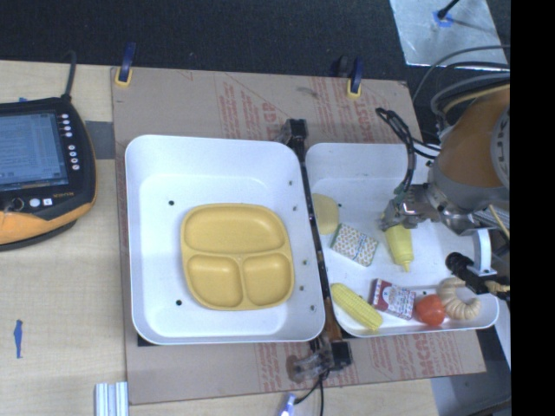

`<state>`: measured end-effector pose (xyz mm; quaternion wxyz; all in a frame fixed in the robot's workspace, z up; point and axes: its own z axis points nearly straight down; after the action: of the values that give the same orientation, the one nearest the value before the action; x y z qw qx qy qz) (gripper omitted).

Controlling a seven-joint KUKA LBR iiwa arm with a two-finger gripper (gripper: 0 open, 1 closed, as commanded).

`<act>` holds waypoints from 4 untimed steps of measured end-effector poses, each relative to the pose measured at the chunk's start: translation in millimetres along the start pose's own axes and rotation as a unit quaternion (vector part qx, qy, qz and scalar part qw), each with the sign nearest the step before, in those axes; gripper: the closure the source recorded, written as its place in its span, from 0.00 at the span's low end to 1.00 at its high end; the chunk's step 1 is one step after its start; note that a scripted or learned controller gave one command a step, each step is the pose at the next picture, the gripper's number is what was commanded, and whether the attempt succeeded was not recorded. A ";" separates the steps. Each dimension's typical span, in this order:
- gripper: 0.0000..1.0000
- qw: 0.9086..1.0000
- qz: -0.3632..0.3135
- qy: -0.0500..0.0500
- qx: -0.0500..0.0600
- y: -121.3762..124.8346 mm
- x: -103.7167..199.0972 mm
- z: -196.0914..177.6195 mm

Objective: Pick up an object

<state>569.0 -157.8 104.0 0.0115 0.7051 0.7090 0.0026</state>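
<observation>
From above I see my tool (pixel 401 217) low in the right white bin (pixel 364 161); I cannot tell its state or whether it holds anything. A small yellow plastic bottle (pixel 400 245) lies touching just beneath it, long axis running toward the bin's near edge, nearest of the toys.

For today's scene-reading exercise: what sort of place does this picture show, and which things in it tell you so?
Probably a robotics lab test bench: a robot arm reaches over two white bins, toy food such as a corn cob lies in one, and a control pendant rests beside them.
</observation>
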 end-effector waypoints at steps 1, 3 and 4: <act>1.00 1.000 0.000 0.007 0.010 3.1 68.5 -89.5; 0.00 1.000 0.001 0.006 0.012 -11.1 -22.1 0.6; 0.00 1.000 0.001 0.007 0.011 87.3 3.2 13.7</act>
<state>656.5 -154.2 92.0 -0.0011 0.7057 0.7085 -0.0002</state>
